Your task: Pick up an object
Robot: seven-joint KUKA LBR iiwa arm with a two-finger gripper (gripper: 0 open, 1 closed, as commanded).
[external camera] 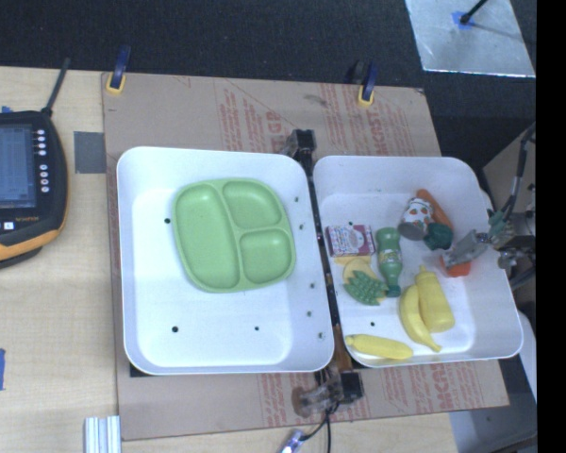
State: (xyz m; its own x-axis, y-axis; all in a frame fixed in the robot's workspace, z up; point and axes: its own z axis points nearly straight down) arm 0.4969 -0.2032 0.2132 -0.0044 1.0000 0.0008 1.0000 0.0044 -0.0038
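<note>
The right bin point(491, 338) holds a cluster of toy food and small packages. Near its middle lie a pink-labelled packet point(349, 240), a green bottle point(389, 258) standing beside it, and a dark green leafy piece point(365, 289) just below the packet. Toward the front are a yellow bottle point(434, 305) and a banana point(411, 317) touching each other, with a second yellow banana-like piece point(379, 347) close to the front wall. Toward the back sit a grey-and-white item point(414, 219) against an orange carrot-like piece point(432, 206), with a dark green object point(440, 236) just beside them. The gripper point(472, 246) is low over the right side of this bin, near a small red-orange piece point(457, 269); whether it is open or has hold of anything cannot be told. The left bin point(151, 328) carries a light green divided plate point(234, 234). Both bins rest on brown cardboard point(217, 111) on the tabletop point(38, 347), where a teach pendant point(19, 185) lies at far left.
</note>
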